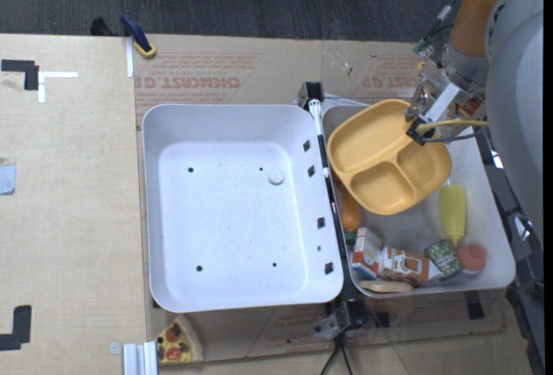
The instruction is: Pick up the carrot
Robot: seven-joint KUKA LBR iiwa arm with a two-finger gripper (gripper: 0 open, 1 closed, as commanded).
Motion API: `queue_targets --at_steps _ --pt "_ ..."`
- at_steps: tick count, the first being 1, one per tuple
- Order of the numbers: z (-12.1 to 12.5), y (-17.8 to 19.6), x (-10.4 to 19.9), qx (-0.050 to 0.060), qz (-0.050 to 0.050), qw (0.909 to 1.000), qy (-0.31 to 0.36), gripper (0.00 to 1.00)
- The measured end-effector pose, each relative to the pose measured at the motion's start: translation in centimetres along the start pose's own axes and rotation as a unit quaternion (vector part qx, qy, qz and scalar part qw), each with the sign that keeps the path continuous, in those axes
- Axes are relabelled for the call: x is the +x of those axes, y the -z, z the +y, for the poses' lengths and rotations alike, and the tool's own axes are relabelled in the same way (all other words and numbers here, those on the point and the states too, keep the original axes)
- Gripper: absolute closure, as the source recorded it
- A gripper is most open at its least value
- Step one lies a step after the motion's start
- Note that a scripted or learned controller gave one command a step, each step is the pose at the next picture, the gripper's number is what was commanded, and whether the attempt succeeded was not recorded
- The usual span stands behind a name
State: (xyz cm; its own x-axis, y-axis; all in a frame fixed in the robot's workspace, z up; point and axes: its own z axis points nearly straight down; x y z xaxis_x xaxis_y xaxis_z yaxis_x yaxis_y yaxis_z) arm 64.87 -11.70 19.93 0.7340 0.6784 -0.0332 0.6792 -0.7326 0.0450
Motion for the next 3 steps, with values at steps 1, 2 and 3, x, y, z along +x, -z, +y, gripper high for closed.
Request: queue_targets --at_steps 1,2,3 --pt "-0.4 -0.2 0.4 0.005 0.002 1.0 0.002 0.0" --pt "-1.7 -9.8 -5.1 0.011 0.022 0.9969 0.075 0.0" --pt "-7.1 -10.3 -12.4 0.015 0.023 0.9962 0.082 0.0"
